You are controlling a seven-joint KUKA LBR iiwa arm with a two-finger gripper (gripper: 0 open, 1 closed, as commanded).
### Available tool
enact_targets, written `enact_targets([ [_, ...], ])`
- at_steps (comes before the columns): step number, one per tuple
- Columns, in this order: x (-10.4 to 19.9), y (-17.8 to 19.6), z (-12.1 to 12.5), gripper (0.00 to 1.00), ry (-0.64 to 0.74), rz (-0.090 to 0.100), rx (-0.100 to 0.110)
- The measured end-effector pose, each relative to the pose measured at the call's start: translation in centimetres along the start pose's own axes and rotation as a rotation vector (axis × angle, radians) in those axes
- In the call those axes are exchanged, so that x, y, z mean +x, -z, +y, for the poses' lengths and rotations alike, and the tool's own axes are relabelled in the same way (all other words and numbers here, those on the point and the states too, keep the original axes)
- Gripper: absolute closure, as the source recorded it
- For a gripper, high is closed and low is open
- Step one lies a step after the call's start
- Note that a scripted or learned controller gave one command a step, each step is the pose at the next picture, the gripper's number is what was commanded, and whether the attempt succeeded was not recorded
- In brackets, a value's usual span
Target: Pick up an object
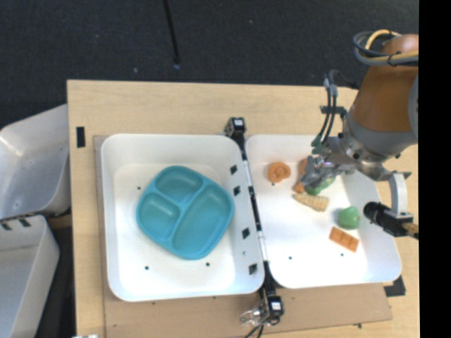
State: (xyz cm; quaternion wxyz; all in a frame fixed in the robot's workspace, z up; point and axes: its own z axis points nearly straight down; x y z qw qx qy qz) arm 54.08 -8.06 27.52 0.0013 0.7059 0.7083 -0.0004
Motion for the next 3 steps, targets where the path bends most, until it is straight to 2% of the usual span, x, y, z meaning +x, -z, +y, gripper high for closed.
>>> enact_targets([
  [1,4.2,0.3,3.4,1.0,0.003,0.002,-0.002],
  [3,13.9,-2.6,10.3,1.0,0.002,0.001,-0.002],
])
